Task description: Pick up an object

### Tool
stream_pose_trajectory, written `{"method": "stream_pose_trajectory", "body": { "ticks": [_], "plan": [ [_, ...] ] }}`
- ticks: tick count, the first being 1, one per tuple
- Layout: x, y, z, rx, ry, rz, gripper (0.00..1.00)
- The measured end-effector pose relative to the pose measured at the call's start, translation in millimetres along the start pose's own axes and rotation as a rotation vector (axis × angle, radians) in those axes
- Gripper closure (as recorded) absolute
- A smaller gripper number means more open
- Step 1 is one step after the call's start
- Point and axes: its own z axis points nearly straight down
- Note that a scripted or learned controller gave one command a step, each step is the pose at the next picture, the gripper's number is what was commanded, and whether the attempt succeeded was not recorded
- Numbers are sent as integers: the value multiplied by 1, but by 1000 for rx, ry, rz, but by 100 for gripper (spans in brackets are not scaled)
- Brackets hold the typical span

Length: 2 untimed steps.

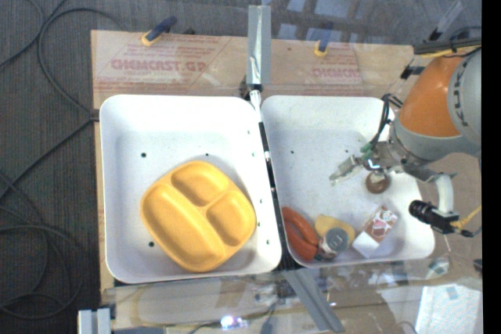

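Closing here risks a miss: the gripper (356, 164) hangs over bare floor of the right bin (313, 129), beside a small brown object (378, 183), with the other objects (333, 237) grouped at the near wall. Whether it is wide or narrow cannot be told. The arm (438, 109) reaches in from the right, wrist bent downward.

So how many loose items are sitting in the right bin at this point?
4 that I can make out. An orange-red piece and a small round tin lie at the near edge, a white carton beside them, and a brown lump sits under the claw. The arm may hide more.
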Motion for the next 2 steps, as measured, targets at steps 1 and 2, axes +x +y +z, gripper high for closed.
{"method": "stream_pose_trajectory", "body": {
  "ticks": [1, 2],
  "plan": [
    [-16, 12, 30, -17, 0, 77, 0],
    [22, -52, 29, -17, -6, -59, 0]
  ]
}}
